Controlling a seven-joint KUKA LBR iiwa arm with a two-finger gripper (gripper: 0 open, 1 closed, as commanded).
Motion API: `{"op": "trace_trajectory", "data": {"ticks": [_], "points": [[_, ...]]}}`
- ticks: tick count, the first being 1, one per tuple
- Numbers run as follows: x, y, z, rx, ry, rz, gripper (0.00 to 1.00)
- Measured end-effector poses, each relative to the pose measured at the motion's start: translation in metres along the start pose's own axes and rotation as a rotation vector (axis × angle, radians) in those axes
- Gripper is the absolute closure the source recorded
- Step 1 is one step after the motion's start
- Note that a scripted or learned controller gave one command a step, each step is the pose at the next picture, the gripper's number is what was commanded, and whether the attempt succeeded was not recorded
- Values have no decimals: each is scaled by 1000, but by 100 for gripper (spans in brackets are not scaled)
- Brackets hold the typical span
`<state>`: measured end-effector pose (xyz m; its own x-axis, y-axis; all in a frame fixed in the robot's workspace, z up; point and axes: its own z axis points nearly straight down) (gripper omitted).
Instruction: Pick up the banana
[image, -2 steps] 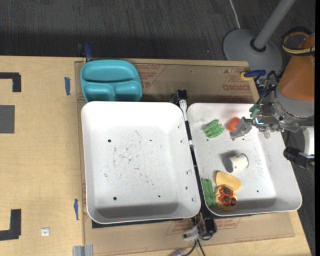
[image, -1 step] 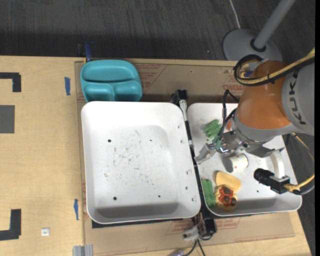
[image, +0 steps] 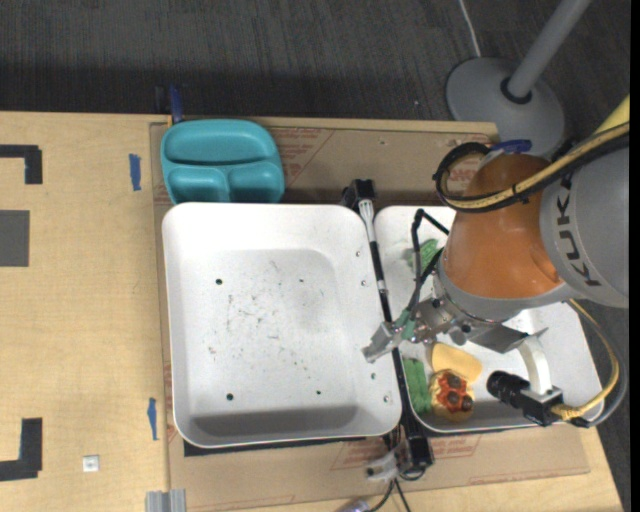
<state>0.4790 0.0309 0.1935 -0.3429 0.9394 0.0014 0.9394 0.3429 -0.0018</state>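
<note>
The banana (image: 452, 359), a pale yellow piece, lies in the right bin (image: 570, 400) near its front edge, mostly hidden under the arm, so its long axis and which way it points cannot be told from the small part that shows. Just in front of it sits an orange-and-red object (image: 452, 392) beside something green (image: 420, 396). The arm (image: 500, 240) reaches in from the right and hangs steeply over the right bin, its claw (image: 432, 325) low near the divide between the bins, just beside the banana; whether the claw is spread or pressed together cannot be told.
</note>
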Motion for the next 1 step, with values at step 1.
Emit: {"op": "trace_trajectory", "data": {"ticks": [1], "points": [[72,26,47,0,0,-146,0]]}}
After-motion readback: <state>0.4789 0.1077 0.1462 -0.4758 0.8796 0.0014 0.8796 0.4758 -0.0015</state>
